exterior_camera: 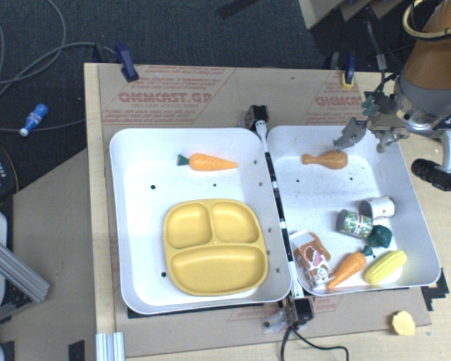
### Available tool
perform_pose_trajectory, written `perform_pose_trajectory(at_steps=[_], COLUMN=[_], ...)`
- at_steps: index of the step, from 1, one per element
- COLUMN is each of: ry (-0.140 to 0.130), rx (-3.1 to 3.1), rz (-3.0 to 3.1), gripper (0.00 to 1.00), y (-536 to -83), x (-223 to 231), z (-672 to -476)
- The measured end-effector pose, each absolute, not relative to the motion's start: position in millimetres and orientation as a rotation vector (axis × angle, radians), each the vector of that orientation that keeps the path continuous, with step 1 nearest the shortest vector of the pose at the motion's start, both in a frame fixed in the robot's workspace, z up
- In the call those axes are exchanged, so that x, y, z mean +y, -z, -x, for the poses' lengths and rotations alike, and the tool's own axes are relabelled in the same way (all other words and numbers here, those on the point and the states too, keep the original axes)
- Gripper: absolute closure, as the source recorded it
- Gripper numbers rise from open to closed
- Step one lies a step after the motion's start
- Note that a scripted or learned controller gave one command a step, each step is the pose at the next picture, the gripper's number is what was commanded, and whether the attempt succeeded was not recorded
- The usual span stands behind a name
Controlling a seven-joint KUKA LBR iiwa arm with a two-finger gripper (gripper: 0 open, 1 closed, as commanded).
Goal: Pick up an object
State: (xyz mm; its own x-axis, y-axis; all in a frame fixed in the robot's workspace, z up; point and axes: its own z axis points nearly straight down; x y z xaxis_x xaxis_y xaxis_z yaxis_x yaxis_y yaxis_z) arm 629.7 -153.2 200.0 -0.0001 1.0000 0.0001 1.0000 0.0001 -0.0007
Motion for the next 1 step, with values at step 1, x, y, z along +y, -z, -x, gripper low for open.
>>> perform_pose_trajectory(at_steps=[1], ry=[0.004], rx=[-2.222], rz=[2.220], gripper=[0.00], y=[-79.9], x=[-161.6], z=[-667.6])
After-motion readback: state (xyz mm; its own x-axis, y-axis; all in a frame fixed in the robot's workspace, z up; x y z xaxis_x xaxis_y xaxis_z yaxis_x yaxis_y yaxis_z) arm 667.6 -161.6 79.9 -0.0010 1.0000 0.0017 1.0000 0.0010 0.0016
